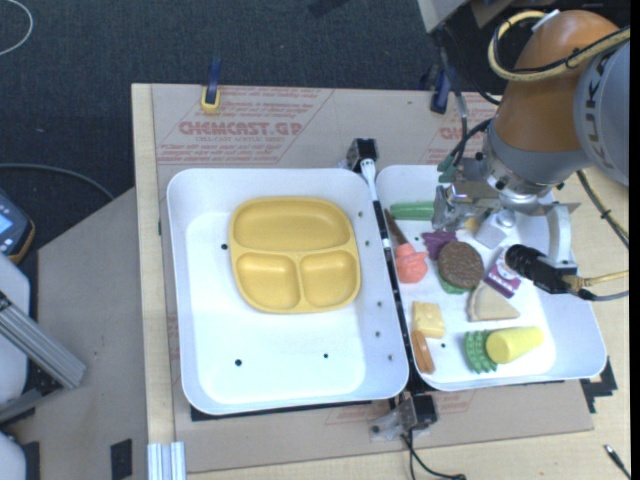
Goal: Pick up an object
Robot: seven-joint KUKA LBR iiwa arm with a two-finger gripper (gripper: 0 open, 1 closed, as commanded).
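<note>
Camera view: looking down at a slant on two shallow white bins sitting side by side on a cardboard-covered bench (250, 118).
Landmark: the round brown burger-patty-looking disc (460, 265) in the right white bin (590, 343), so everything else is placed off that.
Left white bin (200, 368): well left of the patty, with a yellow plastic three-compartment tray (295, 253) lying flat in its upper half.
Pink toy thing (409, 265): just left of the patty, near the bins' shared edge.
Green stick-shaped piece (411, 210): up and left of the patty.
Purple piece (437, 241): touching or nearly touching the patty's upper left.
Pale wedge like a sandwich slice (493, 308): just down-right of the patty.
Yellow cheese-like block (429, 319): below-left of the patty.
Yellow corn-like cylinder with green end (503, 347): further below the patty, near the bin's front.
Arm: grey with an orange band, coming in from the right, wrist hanging over the bin just above-right of the patty.
Gripper (497, 230): honestly can't tell its state, the wrist body hides the business end from this angle, and nothing visibly held.
</note>
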